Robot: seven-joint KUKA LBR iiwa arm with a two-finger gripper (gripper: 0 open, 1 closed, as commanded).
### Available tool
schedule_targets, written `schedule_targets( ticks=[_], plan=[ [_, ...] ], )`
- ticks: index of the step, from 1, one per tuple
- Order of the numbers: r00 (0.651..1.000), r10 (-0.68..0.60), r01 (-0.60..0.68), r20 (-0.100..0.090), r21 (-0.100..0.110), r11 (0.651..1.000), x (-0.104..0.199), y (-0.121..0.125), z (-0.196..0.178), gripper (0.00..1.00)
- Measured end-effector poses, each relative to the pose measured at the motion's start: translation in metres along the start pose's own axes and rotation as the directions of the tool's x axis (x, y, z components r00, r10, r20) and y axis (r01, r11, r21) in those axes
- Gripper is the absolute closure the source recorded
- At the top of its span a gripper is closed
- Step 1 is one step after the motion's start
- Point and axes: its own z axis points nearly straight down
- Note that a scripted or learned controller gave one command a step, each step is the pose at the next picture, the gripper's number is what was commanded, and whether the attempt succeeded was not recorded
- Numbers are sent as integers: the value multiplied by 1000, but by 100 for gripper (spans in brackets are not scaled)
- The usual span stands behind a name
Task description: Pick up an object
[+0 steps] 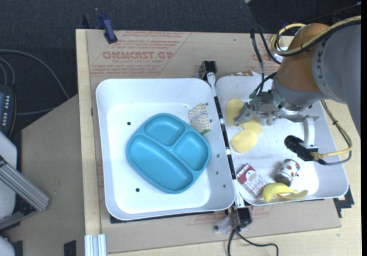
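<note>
Nearest the camera, in the right bin (338, 183), a yellow banana (282, 193) lies with its long axis across the bin, beside a red-and-white packet (250, 178) and a small round red-and-white object (288, 169). Two yellow pieces (239, 126) lie near the divider, touching the jaws (254, 113), whose state I cannot tell. A blue divided plate (167, 152) lies in the left bin (109, 134). The tabletop (137, 54) reads "CHEMCAST GP".
</note>
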Motion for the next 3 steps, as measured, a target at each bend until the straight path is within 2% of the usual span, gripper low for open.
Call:
schedule_targets(
  ticks=[1,2,3],
  plan=[
    [1000,-1,1,-2,6,1000,1,-32,12,0],
    [1000,-2,2,-1,2,1000,2,-12,12,0],
    [1000,-1,1,-1,4,1000,-15,-17,11,0]
  ],
)
